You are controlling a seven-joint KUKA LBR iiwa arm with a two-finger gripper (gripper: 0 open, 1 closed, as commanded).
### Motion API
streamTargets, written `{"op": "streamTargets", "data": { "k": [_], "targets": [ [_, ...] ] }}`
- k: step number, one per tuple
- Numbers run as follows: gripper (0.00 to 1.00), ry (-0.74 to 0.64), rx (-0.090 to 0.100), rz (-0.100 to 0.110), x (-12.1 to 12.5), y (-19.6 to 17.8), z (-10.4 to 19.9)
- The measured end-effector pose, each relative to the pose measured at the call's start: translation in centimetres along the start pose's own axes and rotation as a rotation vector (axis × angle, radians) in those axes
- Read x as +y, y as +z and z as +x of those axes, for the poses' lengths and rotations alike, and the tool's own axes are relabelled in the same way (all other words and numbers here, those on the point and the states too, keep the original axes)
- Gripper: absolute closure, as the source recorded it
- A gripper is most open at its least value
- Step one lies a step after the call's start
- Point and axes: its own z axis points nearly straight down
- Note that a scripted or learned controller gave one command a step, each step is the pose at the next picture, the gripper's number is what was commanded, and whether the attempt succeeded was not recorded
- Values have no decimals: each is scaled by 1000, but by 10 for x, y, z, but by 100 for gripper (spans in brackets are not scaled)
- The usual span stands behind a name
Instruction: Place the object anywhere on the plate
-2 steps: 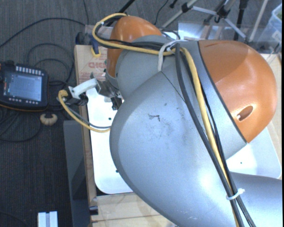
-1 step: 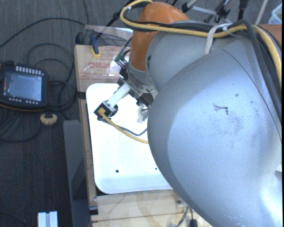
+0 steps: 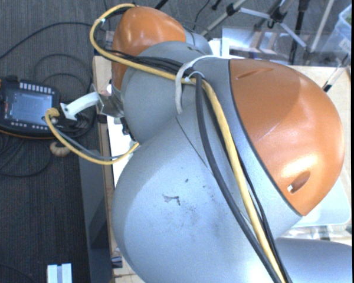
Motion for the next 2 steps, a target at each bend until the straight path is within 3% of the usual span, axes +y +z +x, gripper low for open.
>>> {"op": "streamTargets", "data": {
  "k": [1,2],
  "targets": [
    [0,-210,-1,-3,84,-18,49],
    [0,-519,-2,-1,172,-61,9]
  ]
}}
